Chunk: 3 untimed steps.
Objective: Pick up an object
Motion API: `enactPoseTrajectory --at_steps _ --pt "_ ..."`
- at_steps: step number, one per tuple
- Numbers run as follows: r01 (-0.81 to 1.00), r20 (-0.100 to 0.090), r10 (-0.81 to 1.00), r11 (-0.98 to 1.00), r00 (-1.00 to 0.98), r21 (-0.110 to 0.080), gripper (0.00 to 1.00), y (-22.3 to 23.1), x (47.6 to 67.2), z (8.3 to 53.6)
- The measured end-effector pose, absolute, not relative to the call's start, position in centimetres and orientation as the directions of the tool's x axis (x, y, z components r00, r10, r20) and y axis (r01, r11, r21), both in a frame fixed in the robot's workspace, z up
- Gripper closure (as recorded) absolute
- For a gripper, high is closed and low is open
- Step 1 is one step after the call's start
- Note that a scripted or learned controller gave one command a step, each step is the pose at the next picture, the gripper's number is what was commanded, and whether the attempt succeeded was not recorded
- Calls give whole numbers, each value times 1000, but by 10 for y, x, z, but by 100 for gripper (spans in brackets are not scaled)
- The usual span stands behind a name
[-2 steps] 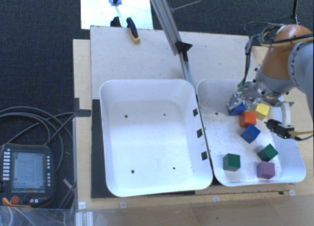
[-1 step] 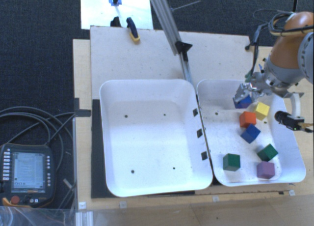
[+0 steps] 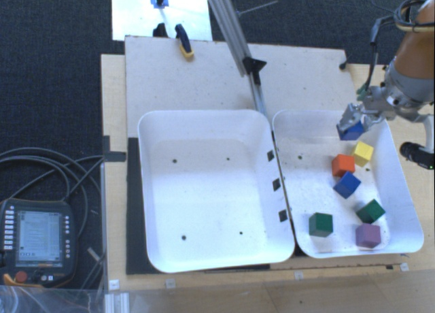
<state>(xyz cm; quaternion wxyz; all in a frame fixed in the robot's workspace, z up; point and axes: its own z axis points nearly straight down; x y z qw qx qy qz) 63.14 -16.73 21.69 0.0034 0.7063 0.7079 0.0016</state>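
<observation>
Blue block (image 3: 351, 130) looks pinched in the tool (image 3: 353, 126), up at the far end of the right bin (image 3: 401, 199). From this angle I'd say the tool is clamped on it, with the block sitting between the two tips, but I can't tell if it's off the bin floor yet. So my read: the grab is made and the lift is the step in hand. Next move needs a straight pull up without the block slipping out.

Rest of the right bin: yellow block (image 3: 363, 152) just beside an orange block (image 3: 343, 164), a second blue cube (image 3: 346, 184) right below those, then two green blocks (image 3: 321, 224) (image 3: 370, 211) and a purple block (image 3: 368, 235) near the front edge. Left bin (image 3: 204, 192) sits next to it. Both rest on a pale wooden desk (image 3: 299, 77) over dark carpet (image 3: 54, 67), with a control pendant (image 3: 37, 240) and cables at left.
</observation>
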Motion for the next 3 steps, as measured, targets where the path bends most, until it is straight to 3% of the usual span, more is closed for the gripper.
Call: enactPoseTrajectory --at_steps 1,3 --pt "1000 -2 1000 6 -6 7 100 -161 631 264" --pt "1000 2 1000 10 -10 -2 100 -67 589 259"
